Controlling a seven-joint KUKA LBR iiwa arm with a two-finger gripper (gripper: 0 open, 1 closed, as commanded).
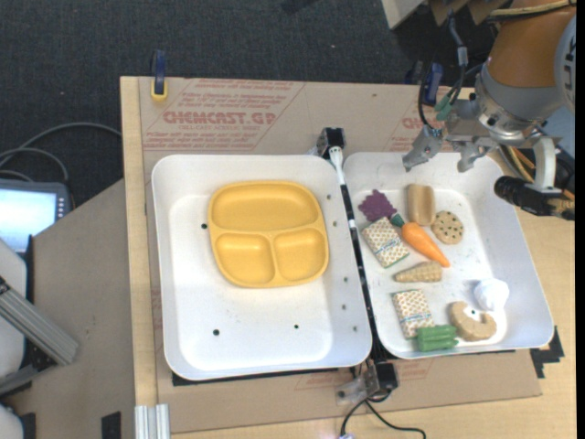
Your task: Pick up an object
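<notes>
My gripper (445, 156) hangs open above the far edge of the right bin (521, 273), its two grey fingers spread with nothing between them. Below it in that bin lie toy foods: a tan bread roll (420, 203), a chocolate-chip cookie (448, 227), an orange carrot (424, 241), a purple grape bunch (376, 207), two wrapped cracker packets (385, 243) (412, 312), a tan wedge (419, 273), a white piece (491, 294), a bitten doughnut (472, 323) and a green bean pod (436, 338). The roll is the nearest item to the fingers.
The left bin (183, 309) holds a yellow divided plate (269, 232). A black clamp (331, 141) sits between the bins at the far edge, and another (379, 376) at the near edge. A blue clip (159, 84) marks the cardboard's far left corner. The arm's cables hang at the upper right.
</notes>
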